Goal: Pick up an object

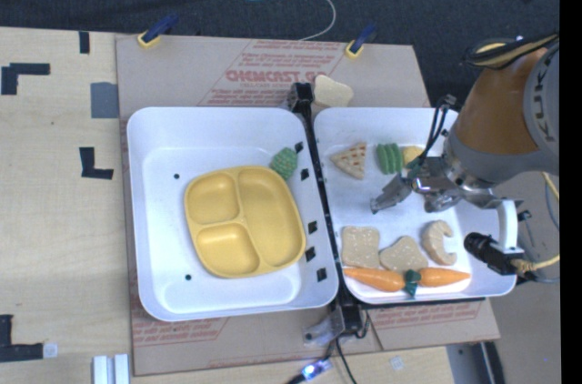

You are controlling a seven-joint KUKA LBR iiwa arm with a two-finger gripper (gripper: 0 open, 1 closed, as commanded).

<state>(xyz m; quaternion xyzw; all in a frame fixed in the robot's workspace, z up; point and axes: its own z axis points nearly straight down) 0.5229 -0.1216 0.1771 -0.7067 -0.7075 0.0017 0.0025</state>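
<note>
The left white bin (155,146) holds a yellow divided plastic tray (244,220); the right white bin (364,114) holds small toy foods, including a tan bread slice (360,245) and an orange carrot (405,278). The gripper (386,198) hovers empty above the bin floor, fingers apparently parted. The foods look light, rigid and smooth, so the carrot is probably best pinched across its narrow middle.

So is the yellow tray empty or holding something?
Empty: all three compartments of the yellow tray show bare; the green piece lies outside its rim.

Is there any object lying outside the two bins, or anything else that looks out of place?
Yes. One pale, cream-coloured piece lies on the cardboard behind the bins, near the top of the divider, outside both. A green piece lies in the left bin beside the yellow tray, not in its compartments.
</note>
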